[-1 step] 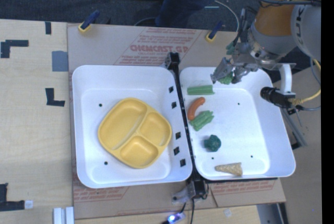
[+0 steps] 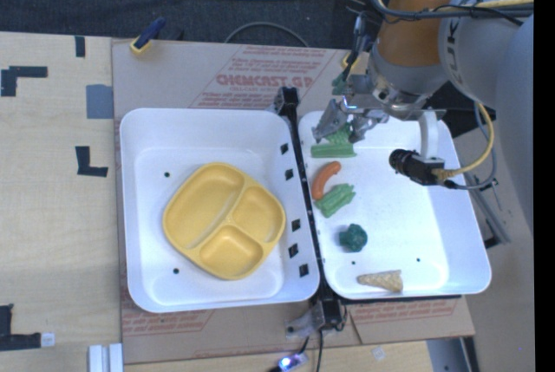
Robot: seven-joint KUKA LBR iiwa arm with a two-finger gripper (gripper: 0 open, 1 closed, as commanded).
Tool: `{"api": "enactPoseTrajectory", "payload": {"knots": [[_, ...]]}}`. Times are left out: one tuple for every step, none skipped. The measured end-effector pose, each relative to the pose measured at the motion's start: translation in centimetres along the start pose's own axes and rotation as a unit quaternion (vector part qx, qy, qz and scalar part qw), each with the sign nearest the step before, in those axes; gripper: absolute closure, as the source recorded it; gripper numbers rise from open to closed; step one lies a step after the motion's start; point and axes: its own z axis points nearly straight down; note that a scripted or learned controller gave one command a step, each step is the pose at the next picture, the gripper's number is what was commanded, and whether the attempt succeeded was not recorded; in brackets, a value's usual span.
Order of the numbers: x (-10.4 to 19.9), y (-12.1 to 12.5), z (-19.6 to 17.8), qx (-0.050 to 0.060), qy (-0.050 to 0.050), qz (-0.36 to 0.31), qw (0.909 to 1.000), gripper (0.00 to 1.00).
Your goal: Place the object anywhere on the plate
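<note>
A yellow plate (image 2: pixel 224 219) with three compartments lies in the left bin (image 2: pixel 143 188). In the right bin (image 2: pixel 434 223) lie an orange curved piece (image 2: pixel 324 178), a green leafy piece (image 2: pixel 336 199), a dark green round piece (image 2: pixel 353 237) and a pale cone-shaped piece (image 2: pixel 381 280). My gripper (image 2: pixel 341 129) hangs over the right bin's far left corner, its fingers spread apart just above a flat green piece (image 2: pixel 333 148). Nothing sits between the fingers.
A black divider with clips (image 2: pixel 297 188) runs between the two bins. A black cable and connector (image 2: pixel 416 166) hang from the arm over the right bin. Cardboard (image 2: pixel 251 75) lies under the bins, with a blue-and-yellow clamp (image 2: pixel 148 35) at its far left corner.
</note>
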Motion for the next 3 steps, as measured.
{"api": "enactPoseTrajectory", "payload": {"knots": [[6.2, -0.8, 0.9, 0.0, 0.0, 0.0, 1.0, 1.0], [11.6, -1.7, 1.8, 0.0, 0.0, 0.0, 1.0, 1.0], [14.6, -1.3, 2.3, 0.0, 0.0, 0.001, 1.0, 1.0]]}}
